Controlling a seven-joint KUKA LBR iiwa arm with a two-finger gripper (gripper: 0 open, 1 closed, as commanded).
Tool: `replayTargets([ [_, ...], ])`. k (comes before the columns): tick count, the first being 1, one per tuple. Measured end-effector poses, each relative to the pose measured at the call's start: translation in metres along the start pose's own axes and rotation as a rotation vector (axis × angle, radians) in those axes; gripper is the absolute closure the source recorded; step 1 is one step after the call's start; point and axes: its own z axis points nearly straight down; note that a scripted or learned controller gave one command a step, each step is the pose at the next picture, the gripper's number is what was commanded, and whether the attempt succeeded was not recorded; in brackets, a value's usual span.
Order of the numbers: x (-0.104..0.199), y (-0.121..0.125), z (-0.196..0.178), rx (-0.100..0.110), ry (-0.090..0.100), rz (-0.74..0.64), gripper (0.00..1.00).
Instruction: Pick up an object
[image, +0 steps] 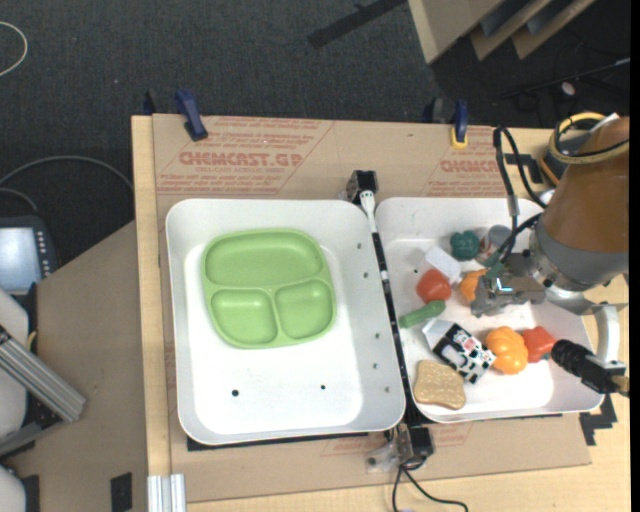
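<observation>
Jaws cannot be read as released or clenched; your gripper (497, 290) sits low in the right bin, close over a small orange toy (470, 287), so settle squarely before lifting. From the left: the left white shallow bin (190, 330) holds a pale green three-compartment plastic plate (268, 287); the right white shallow bin (520, 400) holds a red toy (433, 286), a green stick (421, 314), a tan bread-shaped slice (440, 384), a black-and-white block (463, 351), an orange round fruit toy (506, 350).

arm (585, 215) cut off at right edge, covering right bin (400, 215) corner, small grey object (497, 238) half hidden
</observation>
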Motion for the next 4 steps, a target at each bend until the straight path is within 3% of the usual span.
replayTargets([
  [1,-0.043,-0.018,0.115,-0.005,-0.001,0.004,1.0],
  [2,-0.076,-0.023,-0.063,-0.029,-0.009,-0.001,1.0],
  [3,-0.009,0.051,-0.248,-0.034,-0.005,-0.012,1.0],
  [4,0.066,0.007,-0.349,-0.027,0.001,-0.013,1.0],
])
